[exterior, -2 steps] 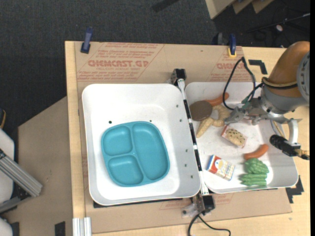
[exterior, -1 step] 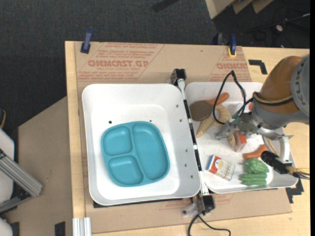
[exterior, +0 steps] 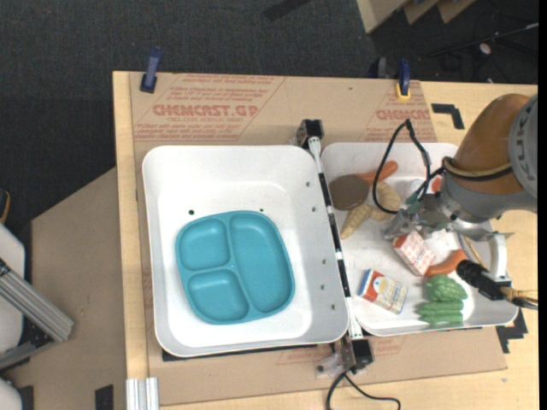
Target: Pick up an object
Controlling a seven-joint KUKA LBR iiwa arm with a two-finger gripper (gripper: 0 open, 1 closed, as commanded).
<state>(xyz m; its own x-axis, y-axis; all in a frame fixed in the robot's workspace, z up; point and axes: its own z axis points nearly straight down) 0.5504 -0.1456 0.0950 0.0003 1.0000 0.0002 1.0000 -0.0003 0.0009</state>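
**Ana:** Red-and-white packet (exterior: 416, 252), that's my pick for the object. It lies in the right bin (exterior: 363, 156), directly under the pincer (exterior: 413, 223) and touching its tip, or near enough that I can't separate them.

**Ben:** Is it held?

**Ana:** I wouldn't say so. The packet looks flat on the bin floor, spilling out on the side nearer the camera. Whether the pincer is wide or narrow I cannot tell; cables and the wrist body cover it.

**Ben:** Which way does the packet run?

**Ana:** Its long axis slants, from just below the pincer's tip away toward the arm's base side and down toward the near rim. So the closing line ought to cross that slant, in my judgement.

**Ben:** Anything crowding it?

**Ana:** An orange carrot-like piece (exterior: 444, 266) lies just beyond the packet on the arm side, touching or nearly so. The green toy vegetable (exterior: 443, 301) sits further toward the near rim. A small printed carton (exterior: 382, 289) lies near-left of the pincer, apart from it. To its far-left, a cream cone shape (exterior: 357, 219) and a brown disc (exterior: 346, 192).

**Ben:** And the left bin (exterior: 171, 178)?

**Ana:** It carries a teal divided plate (exterior: 235, 266), well apart from the pincer, across the divider. The packet is the nearest thing by far.
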